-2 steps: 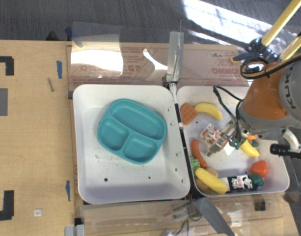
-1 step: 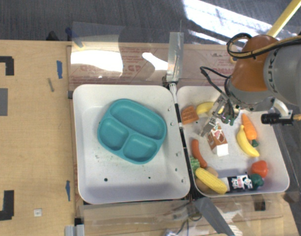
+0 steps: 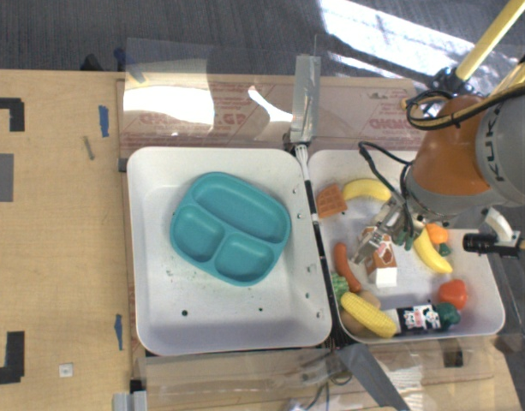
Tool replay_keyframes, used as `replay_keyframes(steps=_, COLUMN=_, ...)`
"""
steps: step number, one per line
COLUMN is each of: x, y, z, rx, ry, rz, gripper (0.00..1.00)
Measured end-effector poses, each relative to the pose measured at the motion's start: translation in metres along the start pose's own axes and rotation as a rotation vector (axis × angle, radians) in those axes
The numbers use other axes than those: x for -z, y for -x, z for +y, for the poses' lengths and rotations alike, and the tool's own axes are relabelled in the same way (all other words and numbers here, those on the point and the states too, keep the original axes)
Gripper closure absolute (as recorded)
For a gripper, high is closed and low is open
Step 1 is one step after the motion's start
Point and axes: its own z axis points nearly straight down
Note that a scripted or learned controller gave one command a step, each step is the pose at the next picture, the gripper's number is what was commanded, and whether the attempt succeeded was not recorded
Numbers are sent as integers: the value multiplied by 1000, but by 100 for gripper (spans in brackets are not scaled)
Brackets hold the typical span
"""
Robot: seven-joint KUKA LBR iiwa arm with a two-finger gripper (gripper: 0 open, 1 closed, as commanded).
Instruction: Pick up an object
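Note:
The right bin (image 3: 493, 315) holds several toy foods. A yellow banana (image 3: 366, 190) and an orange cracker (image 3: 331, 200) lie at its far left. A red sausage (image 3: 346, 266) and a corn cob (image 3: 369, 313) lie along the left wall. A second banana (image 3: 432, 253), a carrot (image 3: 437, 232), a red-orange tomato (image 3: 453, 292) and a dark bottle (image 3: 425, 317) lie to the right and front. My gripper (image 3: 380, 236) is low over the middle of the bin, right above a small brown-and-white carton (image 3: 383, 253) and a white block (image 3: 385, 275).
The left bin (image 3: 159, 315) holds a teal divided plate (image 3: 231, 227). A metal divider (image 3: 317, 229) separates the two bins. The arm's orange band (image 3: 446, 157) hangs over the far right of the right bin. A tan board (image 3: 48, 255) lies to the left.

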Motion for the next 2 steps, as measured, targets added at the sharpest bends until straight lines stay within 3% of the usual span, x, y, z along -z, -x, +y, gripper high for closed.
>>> replay_keyframes(steps=1, x=13, y=3, z=3, rx=3, ry=5, rz=-11, gripper=100)
replay_keyframes(steps=2, x=2, y=-57, z=-47, rx=8, ry=3, rz=-3, gripper=100)
